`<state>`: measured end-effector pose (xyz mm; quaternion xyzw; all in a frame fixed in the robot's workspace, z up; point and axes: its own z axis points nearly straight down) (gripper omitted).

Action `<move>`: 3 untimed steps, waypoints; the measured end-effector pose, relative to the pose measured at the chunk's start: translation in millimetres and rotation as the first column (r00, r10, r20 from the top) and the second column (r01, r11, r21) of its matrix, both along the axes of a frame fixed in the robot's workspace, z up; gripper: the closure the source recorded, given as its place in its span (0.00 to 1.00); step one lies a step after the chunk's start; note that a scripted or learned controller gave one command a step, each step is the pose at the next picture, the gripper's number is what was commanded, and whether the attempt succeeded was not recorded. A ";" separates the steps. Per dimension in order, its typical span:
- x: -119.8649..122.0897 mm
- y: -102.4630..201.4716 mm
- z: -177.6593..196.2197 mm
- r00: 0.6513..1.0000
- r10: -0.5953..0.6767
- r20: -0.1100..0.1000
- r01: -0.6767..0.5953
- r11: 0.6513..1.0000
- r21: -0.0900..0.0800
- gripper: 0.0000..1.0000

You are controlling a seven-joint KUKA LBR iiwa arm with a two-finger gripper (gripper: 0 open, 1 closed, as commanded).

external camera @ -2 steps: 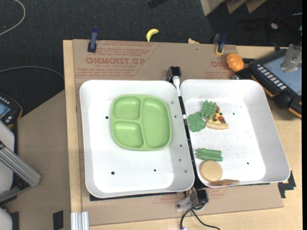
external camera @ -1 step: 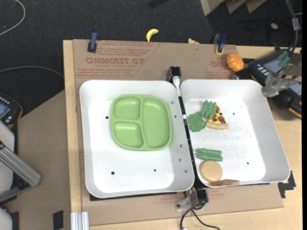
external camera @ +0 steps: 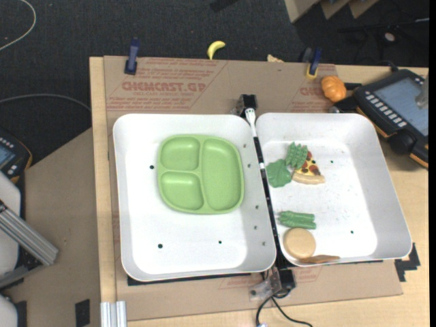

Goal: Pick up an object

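Toy food sat in the right bin [external camera: 368,148].
A glossy pizza slice [external camera: 309,172], leafy greens [external camera: 281,172], a bean pod [external camera: 297,219] and a round bun [external camera: 299,242] lay there; a smooth green divided plate [external camera: 201,174] filled the left bin [external camera: 136,203].

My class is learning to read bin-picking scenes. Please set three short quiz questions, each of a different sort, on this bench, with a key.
1. True or false: the green divided plate lies in the right bin.
2. Which lies nearest the camera in the right bin?
A. pizza slice
B. round tan cookie
C. green leafy piece
3. Fill in: the plate has ___ compartments.

Key: 1 false, it lies in the left bin; 2 B; 3 three.
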<state>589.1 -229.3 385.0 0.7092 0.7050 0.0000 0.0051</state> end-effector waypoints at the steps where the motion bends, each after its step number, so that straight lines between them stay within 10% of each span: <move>1: -40.6 72.8 115.9 1.000 0.013 0.008 -0.013 1.000 0.005 1.00; 2: -65.7 75.1 27.6 1.000 0.005 -0.016 -0.005 1.000 0.009 1.00; 3: -13.0 200.2 158.2 1.000 0.022 0.012 -0.022 1.000 0.009 1.00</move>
